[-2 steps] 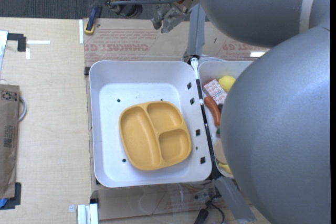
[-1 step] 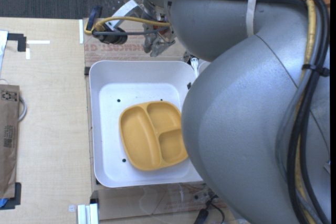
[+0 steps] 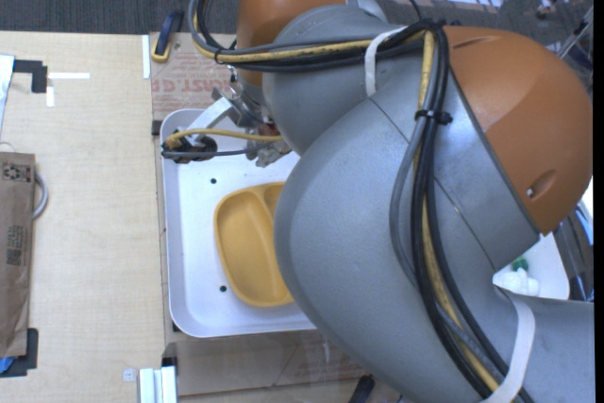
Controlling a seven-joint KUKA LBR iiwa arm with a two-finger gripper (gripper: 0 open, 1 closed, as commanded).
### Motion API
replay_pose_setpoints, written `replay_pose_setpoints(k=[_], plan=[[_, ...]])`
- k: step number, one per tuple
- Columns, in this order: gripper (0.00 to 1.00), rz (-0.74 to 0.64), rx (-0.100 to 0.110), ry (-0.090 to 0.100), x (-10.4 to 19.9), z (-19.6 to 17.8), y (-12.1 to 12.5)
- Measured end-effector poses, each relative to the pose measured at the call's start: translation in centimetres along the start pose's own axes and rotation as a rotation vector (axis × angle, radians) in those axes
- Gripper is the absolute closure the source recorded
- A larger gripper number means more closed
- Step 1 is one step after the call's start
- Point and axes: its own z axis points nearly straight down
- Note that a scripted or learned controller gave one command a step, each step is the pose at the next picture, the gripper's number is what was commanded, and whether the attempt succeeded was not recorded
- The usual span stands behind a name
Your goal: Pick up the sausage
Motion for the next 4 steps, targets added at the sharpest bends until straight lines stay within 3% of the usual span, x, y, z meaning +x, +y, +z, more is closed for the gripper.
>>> replay_pose_setpoints(k=[1,2,3,4], plan=[[0.00,0.000,0.000,0.001,0.0,0.0,0.0],[0.00,-0.035,-0.001,-0.001,-3.8,1.7,-3.5],[0.00,0.071,0.000,0.000,-11.5,-1.5,0.1],[0.00,-0.304,-0.006,-0.004,-9.0,5.8,-6.3]])
